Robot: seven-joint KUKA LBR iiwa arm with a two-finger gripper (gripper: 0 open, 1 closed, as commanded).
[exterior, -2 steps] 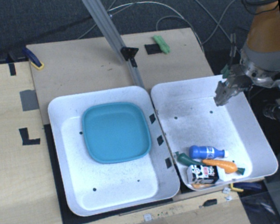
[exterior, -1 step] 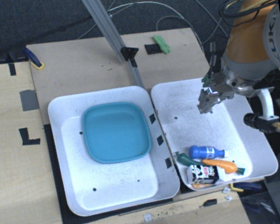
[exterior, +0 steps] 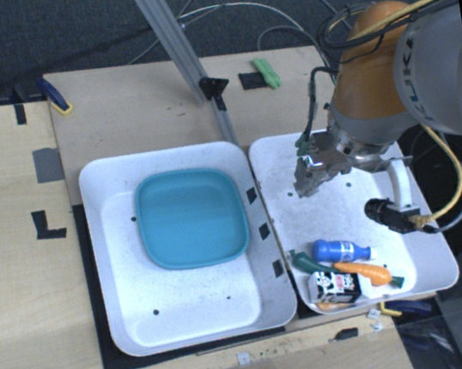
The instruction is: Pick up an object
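Two shallow white plastic bins are seen side by side on a pale wooden bench point(exterior: 16, 257). The left bin point(exterior: 132, 325) is largely covered by a square turquoise plastic plate point(exterior: 191, 217) with rounded corners, lying flat. In the right bin point(exterior: 276, 168), a small cluster of objects is gathered at the near edge: a blue bottle with a white label point(exterior: 341, 250), an orange carrot-shaped toy with a green tip point(exterior: 368, 270) lying just beside and partly under it, and a small black-and-white printed packet point(exterior: 334, 285) touching both. A thin green piece point(exterior: 300, 261) is seen at the cluster's left.

The grey metal two-finger gripper point(exterior: 305, 185) is positioned over the bare far part of the right bin, well apart from the cluster. Nothing is seen between it and the bin floor; whether it is apart or together cannot be told from this angle. A black cylindrical fitting point(exterior: 385, 212) with cables is carried on the arm, hanging between the gripper and the cluster.

Beyond the bins, a slanted grey metal pole point(exterior: 178, 44), a green clip point(exterior: 265, 73) and loops of cable point(exterior: 273, 12) are visible.
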